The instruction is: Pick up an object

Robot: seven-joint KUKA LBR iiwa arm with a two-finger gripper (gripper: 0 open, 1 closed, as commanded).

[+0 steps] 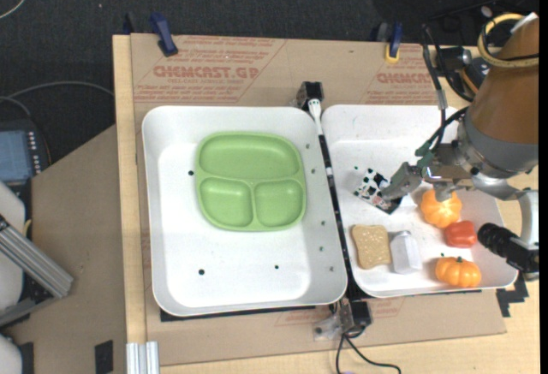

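Over the right bin, the end effector hovers by the black-and-white toy; its grip state I cannot tell. Crowded neighbours risk a glancing, failed grasp.

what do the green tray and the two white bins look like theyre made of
Green tray: likely moulded plastic, matte; one even colour, rounded compartments, soft sheen.
Left bin and right bin: probably thin formed plastic, smooth and slightly glossy, with rounded corners and rolled rims. Plastic is a guess from looks alone.
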